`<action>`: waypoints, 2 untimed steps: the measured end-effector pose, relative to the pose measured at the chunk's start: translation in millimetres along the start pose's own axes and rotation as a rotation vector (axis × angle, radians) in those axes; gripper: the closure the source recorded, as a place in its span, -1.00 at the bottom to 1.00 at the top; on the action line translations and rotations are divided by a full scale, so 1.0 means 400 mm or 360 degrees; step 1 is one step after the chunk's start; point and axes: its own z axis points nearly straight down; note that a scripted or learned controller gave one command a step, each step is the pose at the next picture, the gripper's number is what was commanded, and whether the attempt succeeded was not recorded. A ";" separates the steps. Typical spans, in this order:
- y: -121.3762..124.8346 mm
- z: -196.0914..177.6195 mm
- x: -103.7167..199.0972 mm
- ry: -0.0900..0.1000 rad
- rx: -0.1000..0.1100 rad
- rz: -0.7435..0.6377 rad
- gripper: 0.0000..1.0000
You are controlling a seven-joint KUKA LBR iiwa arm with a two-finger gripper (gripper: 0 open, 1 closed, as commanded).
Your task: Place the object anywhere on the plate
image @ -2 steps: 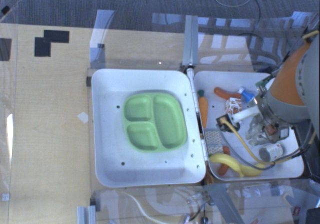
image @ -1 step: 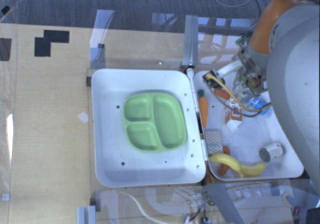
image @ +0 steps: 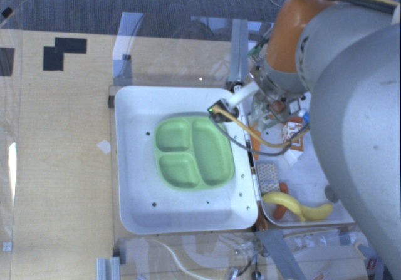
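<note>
Green plate [image: 193, 152] sits in the left bin [image: 135, 147], nothing on it. The gripper [image: 270, 108] hangs over the right bin's [image: 313, 215] far end. A banana [image: 298, 205] lies at that bin's near end, well apart from the gripper.

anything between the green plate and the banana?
In the camera view, bare white floor of the left bin, then the rims where both bins meet, separate the green plate from the banana.
</note>
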 end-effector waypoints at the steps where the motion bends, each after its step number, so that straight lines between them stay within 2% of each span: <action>1: -0.151 0.170 0.039 -0.0004 0.0002 -0.0228 1.00; 2: -0.073 0.118 -0.068 -0.0002 0.0001 -0.0136 1.00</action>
